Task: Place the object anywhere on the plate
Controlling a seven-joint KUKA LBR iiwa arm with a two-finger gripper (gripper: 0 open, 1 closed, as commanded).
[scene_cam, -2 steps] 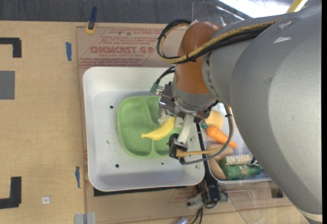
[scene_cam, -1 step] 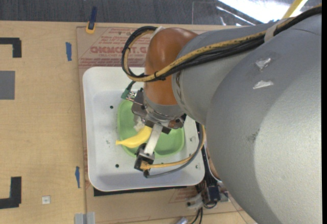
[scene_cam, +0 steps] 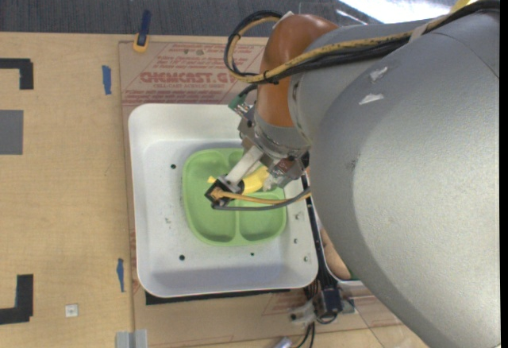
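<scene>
A green plate with divided compartments lies in the left white bin. My gripper hangs over the plate's right half, reaching in from the right under the orange band. A small yellow object shows just below the gripper, over the plate's upper right part. The wrist hides most of it, so I cannot tell whether it is held or resting on the plate.
The big grey arm covers the right side of the view. The bin sits on a cardboard sheet with red print. A blue clamp stands at its far left corner, and blue tape marks lie on the wooden bench.
</scene>
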